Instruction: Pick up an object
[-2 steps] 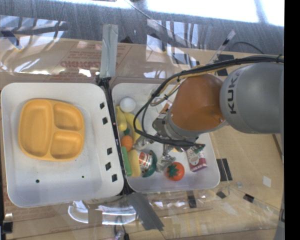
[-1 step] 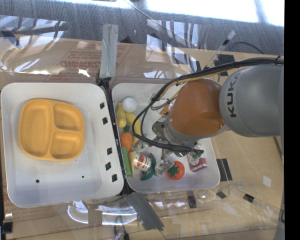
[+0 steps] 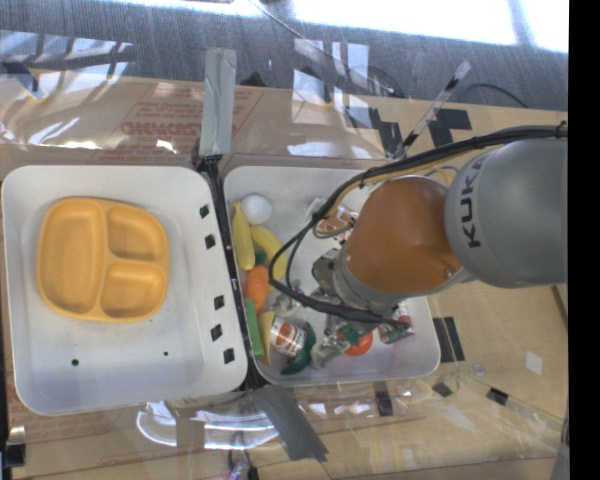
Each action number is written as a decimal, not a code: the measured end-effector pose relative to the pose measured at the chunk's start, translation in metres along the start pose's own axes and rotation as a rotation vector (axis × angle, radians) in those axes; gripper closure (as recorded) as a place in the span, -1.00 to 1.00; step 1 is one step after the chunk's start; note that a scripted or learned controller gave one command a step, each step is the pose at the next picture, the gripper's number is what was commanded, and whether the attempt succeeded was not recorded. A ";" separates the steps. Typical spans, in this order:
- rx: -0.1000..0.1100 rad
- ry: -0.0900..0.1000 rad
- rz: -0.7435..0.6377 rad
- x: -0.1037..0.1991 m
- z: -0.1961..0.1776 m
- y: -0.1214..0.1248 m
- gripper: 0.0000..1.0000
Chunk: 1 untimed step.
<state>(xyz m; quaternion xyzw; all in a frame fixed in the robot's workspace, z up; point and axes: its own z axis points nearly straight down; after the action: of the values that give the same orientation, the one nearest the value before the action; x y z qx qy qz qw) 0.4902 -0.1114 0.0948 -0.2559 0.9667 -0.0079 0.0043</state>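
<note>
Right, pile of small objects sits along the left and front of the right bin: banana, white ball, can. Arm hangs low over them, hiding its claw, so grip state is unclear. Left bin holds a yellow divided tray.

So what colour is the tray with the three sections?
Yellow. The tray lies in the left bin, seen in the camera view.

Divided tray lies in left bin; right bin, adjoining, holds ball, banana and can.
</note>
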 end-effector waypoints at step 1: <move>-0.007 -0.003 -0.244 0.009 -0.139 -0.116 -1.00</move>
<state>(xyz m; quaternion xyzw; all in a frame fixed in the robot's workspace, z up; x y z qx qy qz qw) 0.5380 -0.2144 0.2358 -0.3715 0.9284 -0.0048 0.0037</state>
